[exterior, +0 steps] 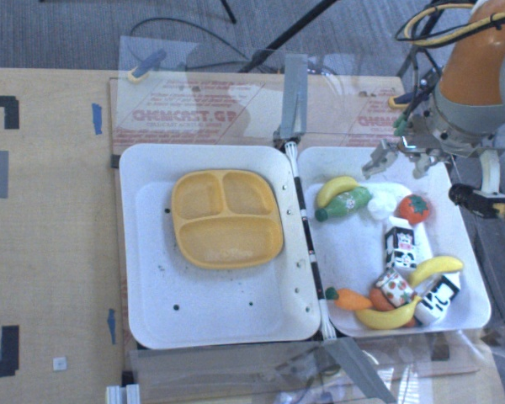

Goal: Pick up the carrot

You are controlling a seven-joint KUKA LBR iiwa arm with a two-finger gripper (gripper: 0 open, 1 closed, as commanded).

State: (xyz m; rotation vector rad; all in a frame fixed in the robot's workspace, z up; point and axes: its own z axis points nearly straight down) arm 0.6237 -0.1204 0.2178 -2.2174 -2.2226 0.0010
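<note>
Nearest me, at the front of the right bin, I see the carrot — lying flat by the bin's near-left corner, green tip pointing left at the divider. Its orange end touches a small strawberry-print carton, and a banana curves just under both. Beside that sits a black-and-white carton, with a second banana arching above it. A cow-print carton stands mid-bin. Farther back I've got a tomato on the right, a green bottle-shaped toy and a third banana on the left. In the left bin a yellow divided plate lies flat. Farthest out, my hand hangs over the right bin's far edge, well apart from the carrot — its fingers spread wide, nothing between them.
</note>
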